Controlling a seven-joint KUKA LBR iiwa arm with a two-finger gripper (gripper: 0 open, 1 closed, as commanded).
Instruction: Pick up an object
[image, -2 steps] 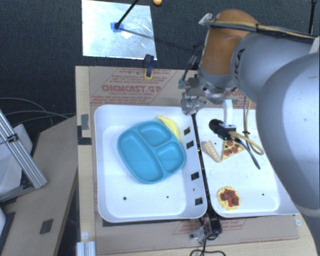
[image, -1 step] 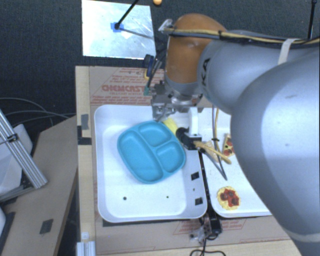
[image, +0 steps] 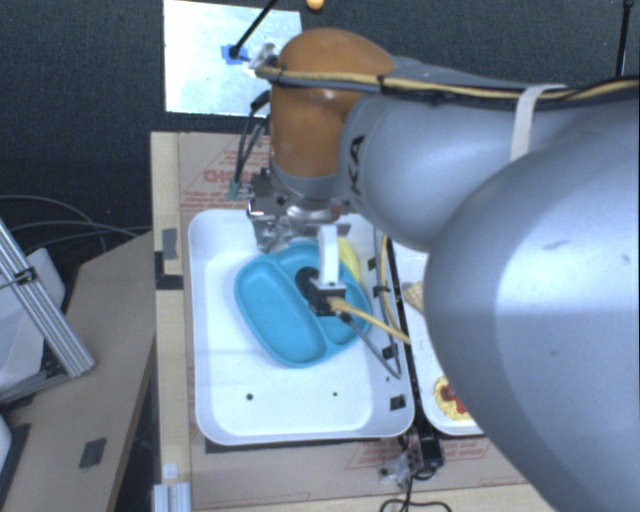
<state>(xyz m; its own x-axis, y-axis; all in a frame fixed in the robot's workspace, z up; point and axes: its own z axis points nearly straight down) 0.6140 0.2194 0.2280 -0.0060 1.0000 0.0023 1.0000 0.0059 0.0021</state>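
A blue oval dish lies tilted in the middle of the left white bin. A second blue piece peeks out from under its right side. Behind the bracket stands a narrow yellow thing. My gripper reaches down at the far end of the blue dish, just above or touching its upper rim. The wrist and the orange band hide the tips, and I see nothing lifted.
The big grey arm covers most of the right bin. A red and yellow item shows there near the front, and a tan one by the divider. Brown cardboard lies under both bins.
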